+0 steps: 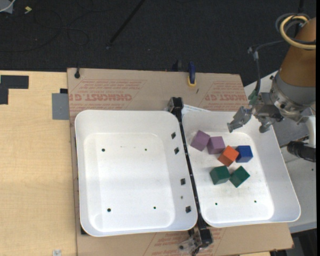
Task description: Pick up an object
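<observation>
**Gripper Position and Bin Contents**

Fingers (239,122) of the 2-finger gripper (252,122) stand apart, with nothing between them. The gripper hangs over the upper right corner of the right shallow white plastic bin (288,196), clear of the blocks. Its grey arm with the orange band (301,52) enters from the right.

The right bin holds 6 small blocks, grouped in its upper middle area:

- 2 purple cube-shaped blocks (200,140) (216,144) lie side by side, touching, nearest the divider.
- 1 orange cube-shaped block (229,155) sits just right of the second purple block.
- 1 blue cube-shaped block (244,153) touches the orange block on its right side.
- 2 dark green cube-shaped blocks (220,174) (239,176) lie below the orange block, close together.

The left shallow white plastic bin (88,137) sits beside the right bin, joined along a black centre strip (182,159). Both bins rest on a brown cardboard sheet (128,87) printed with red text, on a light wooden bench (26,159).
</observation>
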